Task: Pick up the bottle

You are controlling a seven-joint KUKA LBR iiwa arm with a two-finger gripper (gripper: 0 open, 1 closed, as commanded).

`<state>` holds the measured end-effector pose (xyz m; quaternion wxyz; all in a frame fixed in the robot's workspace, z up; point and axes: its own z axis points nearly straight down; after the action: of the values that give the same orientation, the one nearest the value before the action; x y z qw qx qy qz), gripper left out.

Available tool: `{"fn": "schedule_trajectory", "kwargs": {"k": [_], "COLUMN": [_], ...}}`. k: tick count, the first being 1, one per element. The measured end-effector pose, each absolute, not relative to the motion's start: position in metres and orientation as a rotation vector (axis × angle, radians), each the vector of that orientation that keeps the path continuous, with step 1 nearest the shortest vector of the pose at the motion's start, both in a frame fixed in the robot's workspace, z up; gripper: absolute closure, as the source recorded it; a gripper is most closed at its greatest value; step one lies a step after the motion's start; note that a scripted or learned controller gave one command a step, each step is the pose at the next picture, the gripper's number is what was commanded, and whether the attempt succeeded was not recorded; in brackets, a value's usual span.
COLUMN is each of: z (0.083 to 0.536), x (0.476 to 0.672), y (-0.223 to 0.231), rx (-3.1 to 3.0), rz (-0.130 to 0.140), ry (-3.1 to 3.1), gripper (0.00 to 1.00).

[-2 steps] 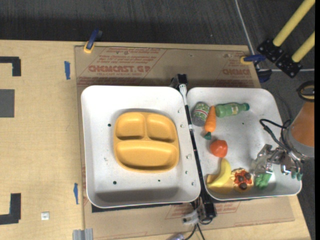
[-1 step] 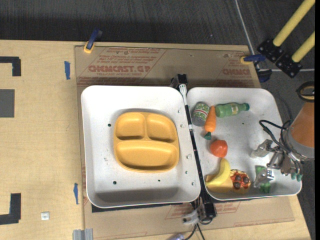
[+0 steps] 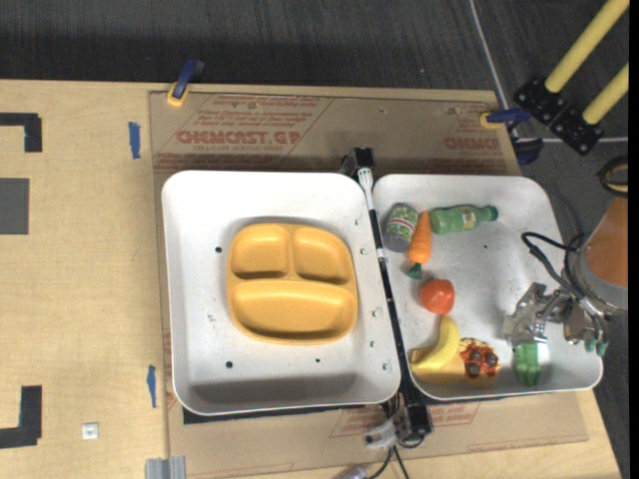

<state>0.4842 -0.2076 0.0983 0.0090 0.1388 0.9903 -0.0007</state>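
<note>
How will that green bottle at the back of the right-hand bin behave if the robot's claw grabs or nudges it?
The green bottle lies on its side, so a nudge would probably roll it. It looks like smooth, stiff plastic, so it may slip between the fingers. The carrot seems to touch its base and might get shoved along.

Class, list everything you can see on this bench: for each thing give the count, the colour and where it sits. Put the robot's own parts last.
Bins: two, white, side by side on the bench.
Divided plate: one, yellow, left bin.
Bottle: one, green, lying in the right bin's far part.
Can: one, green and grey, left of the bottle.
Carrot: one, orange, beside the can.
Tomato: one, red, mid right bin.
Banana: one, yellow, right bin's near edge.
Small green object: one, near right corner.
Gripper: one, grey, above that green object.
</note>
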Motion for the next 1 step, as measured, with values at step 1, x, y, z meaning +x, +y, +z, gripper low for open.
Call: {"fn": "schedule_trajectory", "kwargs": {"k": [1], "z": [0.0981], "x": [0.4842], "y": [-0.2075], "rx": [0.433], "rz": [-0.002], "ry": [3.094], "gripper": [0.0]}}
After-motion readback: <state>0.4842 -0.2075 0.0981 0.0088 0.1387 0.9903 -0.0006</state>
